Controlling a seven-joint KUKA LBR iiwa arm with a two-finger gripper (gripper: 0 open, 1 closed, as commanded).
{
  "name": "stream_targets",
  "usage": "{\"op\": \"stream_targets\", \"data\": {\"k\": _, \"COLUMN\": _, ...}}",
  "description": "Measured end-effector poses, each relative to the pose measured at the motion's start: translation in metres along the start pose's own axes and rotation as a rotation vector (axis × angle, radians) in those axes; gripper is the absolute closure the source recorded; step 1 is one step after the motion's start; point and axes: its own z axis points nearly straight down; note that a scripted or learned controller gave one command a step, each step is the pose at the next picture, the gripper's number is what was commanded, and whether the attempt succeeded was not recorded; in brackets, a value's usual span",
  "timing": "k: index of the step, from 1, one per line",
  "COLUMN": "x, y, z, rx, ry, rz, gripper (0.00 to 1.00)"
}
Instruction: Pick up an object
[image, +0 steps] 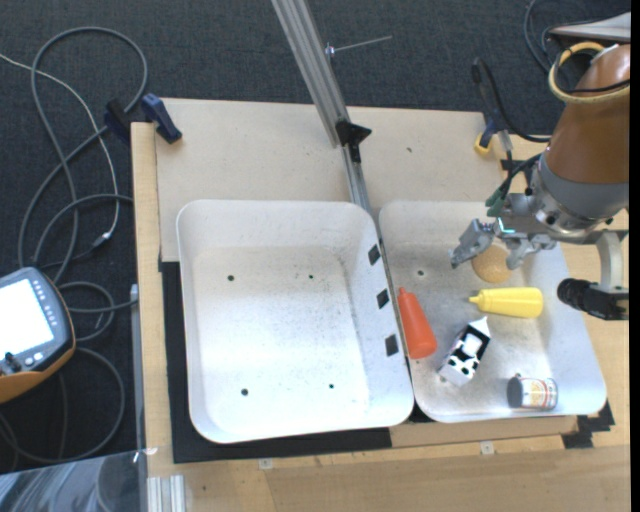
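My gripper (493, 250) hangs over the right bin (580, 345), its two fingers spread open just above a small tan round object (490, 268). Nothing is between the fingers. A yellow mustard bottle (508, 301) lies on its side just below that. An orange carrot-like piece (416, 324) lies along the bin's left wall. A black-and-white cow-patterned carton (465, 353) lies in the middle, and a small can (532, 392) lies on its side near the bin's front right corner.
The left bin (280, 310) sits beside the right one. A grey metal post (318, 75) slants down to the divider between the bins. Cables and a teach pendant (30, 330) lie on the floor at left.
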Motion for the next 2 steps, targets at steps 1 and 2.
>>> {"op": "stream_targets", "data": {"k": 1, "x": 0.000, "y": 0.001, "z": -0.003, "rx": -0.006, "ry": -0.001, "rz": 0.000, "gripper": 0.00}}
{"op": "stream_targets", "data": {"k": 2, "x": -0.001, "y": -0.004, "z": 0.060, "rx": 0.002, "ry": 0.000, "rz": 0.002, "gripper": 0.00}}
